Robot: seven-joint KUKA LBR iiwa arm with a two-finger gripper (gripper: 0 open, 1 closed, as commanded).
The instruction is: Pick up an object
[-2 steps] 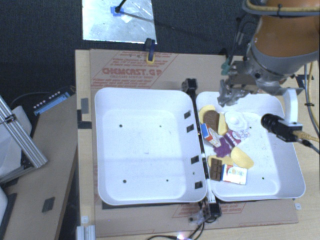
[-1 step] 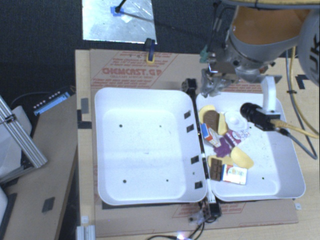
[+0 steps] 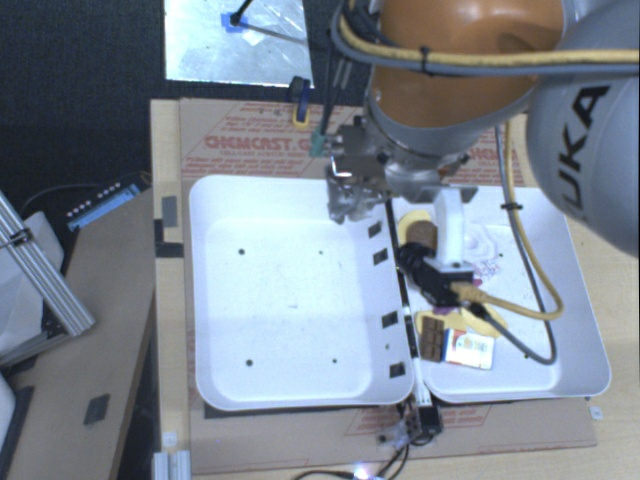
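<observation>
the left bin (image 3: pixel 290 298) sits on a cardboard sheet (image 3: pixel 260 143), its white floor marked by a few dark dots. the gripper (image 3: pixel 345 208) hangs over that bin's far right corner, just beside the edge where the two bins meet; nothing shows in its grasp, and whether it is clenched or released cannot be told. the arm (image 3: pixel 460 58) with its orange band looms above it. the things to pick lie in the right bin (image 3: pixel 565 353): a round brown piece (image 3: pixel 422 233) near the shared edge, and toward the near side a dark brown block (image 3: pixel 432 336) just beside a small white and red box (image 3: pixel 470 349)
</observation>
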